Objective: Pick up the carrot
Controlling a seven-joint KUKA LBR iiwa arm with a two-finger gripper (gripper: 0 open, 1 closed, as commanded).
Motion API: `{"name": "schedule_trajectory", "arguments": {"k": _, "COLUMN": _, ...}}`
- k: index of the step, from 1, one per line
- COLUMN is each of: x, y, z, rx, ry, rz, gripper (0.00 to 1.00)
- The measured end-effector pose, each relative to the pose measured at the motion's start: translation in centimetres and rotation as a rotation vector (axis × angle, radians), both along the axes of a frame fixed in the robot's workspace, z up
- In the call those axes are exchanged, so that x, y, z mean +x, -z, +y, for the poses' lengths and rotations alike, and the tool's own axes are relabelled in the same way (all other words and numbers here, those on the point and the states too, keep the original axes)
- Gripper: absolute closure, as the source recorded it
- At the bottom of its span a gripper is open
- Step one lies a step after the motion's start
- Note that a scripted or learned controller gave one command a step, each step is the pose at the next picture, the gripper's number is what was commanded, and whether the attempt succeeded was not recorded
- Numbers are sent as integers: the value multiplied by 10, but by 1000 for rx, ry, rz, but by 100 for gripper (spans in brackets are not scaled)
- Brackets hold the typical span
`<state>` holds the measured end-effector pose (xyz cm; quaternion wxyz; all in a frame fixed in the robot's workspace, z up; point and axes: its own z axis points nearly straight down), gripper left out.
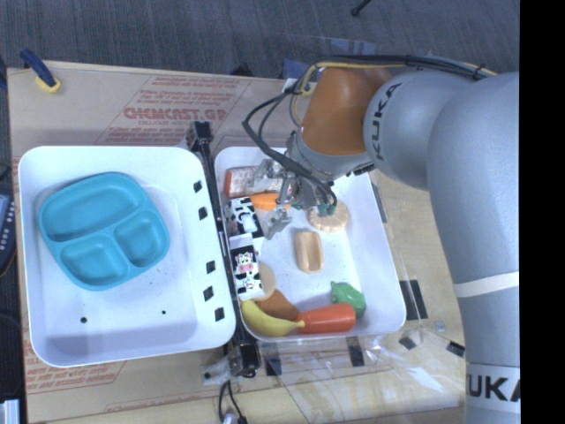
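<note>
Altogether two bins [53,343], one carrot [328,318], one claw [281,212], grip state unclear.

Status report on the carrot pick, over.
Gripper low over right bin's far end, nothing seen in its grip. Carrot at near edge, untouched. Banana touching its tip, green stem behind.

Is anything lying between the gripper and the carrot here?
Yes. The tan hot-dog bun lies in the right white bin between the two-finger gripper and the orange-red carrot with green top, which rests at the bin's near edge beside the yellow banana.
</note>
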<state>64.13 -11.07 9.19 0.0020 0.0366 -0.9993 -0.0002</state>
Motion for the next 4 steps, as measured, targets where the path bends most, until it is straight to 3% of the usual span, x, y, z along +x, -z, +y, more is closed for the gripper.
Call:
{"name": "schedule_trajectory", "arguments": {"k": 1, "x": 4, "y": -15, "z": 1, "rx": -1, "ry": -4, "rz": -11, "gripper": 100}}
{"name": "schedule_trajectory", "arguments": {"k": 2, "x": 4, "y": -15, "z": 1, "rx": -1, "ry": -5, "rz": -11, "gripper": 0}}
{"name": "schedule_trajectory", "arguments": {"k": 3, "x": 6, "y": -27, "z": 2, "rx": -2, "ry": -10, "rz": -16, "gripper": 100}}
{"name": "schedule_trajectory", "arguments": {"k": 4, "x": -70, "y": -156, "z": -3, "rx": -5, "ry": 78, "rz": -24, "gripper": 100}}
